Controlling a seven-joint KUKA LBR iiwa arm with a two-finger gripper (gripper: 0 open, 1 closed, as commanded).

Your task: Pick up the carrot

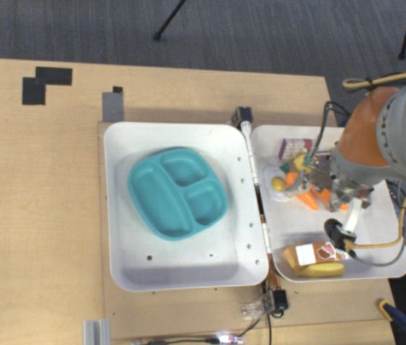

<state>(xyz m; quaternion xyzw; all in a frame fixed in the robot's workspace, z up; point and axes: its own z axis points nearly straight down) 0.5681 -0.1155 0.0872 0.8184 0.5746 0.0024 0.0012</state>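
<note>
The carrot (307,200) is a small orange piece lying in the middle of the right bin (382,225). My gripper (319,185) hangs low over it, directly above or touching its right end, and the wrist hides part of it. A second orange bit (343,207) shows just right of the gripper; I cannot tell if it belongs to the same carrot. The grey arm with its orange band (364,139) reaches in from the right.
Around the carrot lie yellow toy foods (279,185), another orange piece (289,169) and a purple box (292,148). A sandwich-like item with a yellow banana (317,263) sits at the bin's front. The left bin (127,264) holds a teal divided plate (177,192).
</note>
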